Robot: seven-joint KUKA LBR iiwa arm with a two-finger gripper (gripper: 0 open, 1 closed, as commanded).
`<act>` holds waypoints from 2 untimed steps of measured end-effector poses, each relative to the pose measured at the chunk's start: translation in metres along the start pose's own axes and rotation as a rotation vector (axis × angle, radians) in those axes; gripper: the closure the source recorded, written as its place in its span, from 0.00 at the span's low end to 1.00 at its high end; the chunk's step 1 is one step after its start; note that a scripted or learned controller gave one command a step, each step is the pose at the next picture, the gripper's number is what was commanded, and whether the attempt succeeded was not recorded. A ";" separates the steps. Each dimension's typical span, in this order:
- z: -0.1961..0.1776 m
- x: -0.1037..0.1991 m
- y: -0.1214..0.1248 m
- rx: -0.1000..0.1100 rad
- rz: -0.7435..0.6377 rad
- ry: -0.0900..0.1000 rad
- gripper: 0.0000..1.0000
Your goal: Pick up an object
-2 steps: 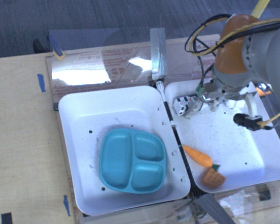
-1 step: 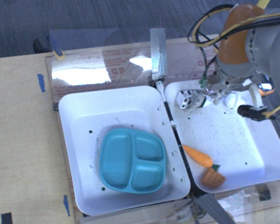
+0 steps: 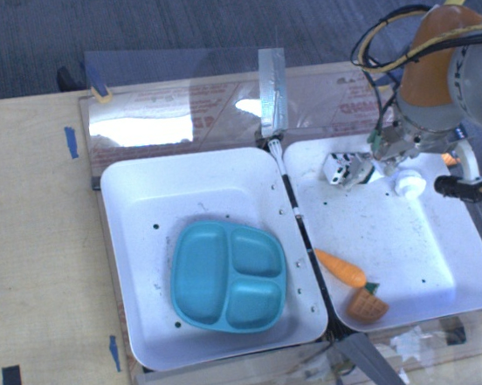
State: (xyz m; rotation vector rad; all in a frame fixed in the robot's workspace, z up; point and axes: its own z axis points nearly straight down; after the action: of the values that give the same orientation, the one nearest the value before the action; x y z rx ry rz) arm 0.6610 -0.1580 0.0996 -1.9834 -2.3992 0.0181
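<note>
In the right bin (image 3: 438,284) an orange carrot (image 3: 341,269) lies by the left wall, and a small brown, ridged object (image 3: 367,305) sits just below it at the front. A small white object (image 3: 410,183) rests near the bin's back right. A small black-and-white item (image 3: 336,168) lies at the back. My gripper (image 3: 363,168) hangs over the back of this bin, right beside the black-and-white item, at the end of the arm with its orange band (image 3: 439,55). I cannot tell whether anything is between the fingers.
The left bin (image 3: 133,245) holds a teal divided plate (image 3: 228,274). A clear panel and a metal post (image 3: 273,95) stand behind the bins. A black and yellow part (image 3: 469,188) sits over the right bin's right rim. Cables loop above the arm.
</note>
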 end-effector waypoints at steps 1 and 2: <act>0.013 -0.005 0.003 -0.010 -0.199 -0.007 0.00; 0.008 0.049 0.011 -0.006 -0.429 -0.021 0.00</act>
State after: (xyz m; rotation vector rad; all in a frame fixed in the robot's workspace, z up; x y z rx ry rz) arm 0.6625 -0.1081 0.0916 -1.4356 -2.7825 0.0211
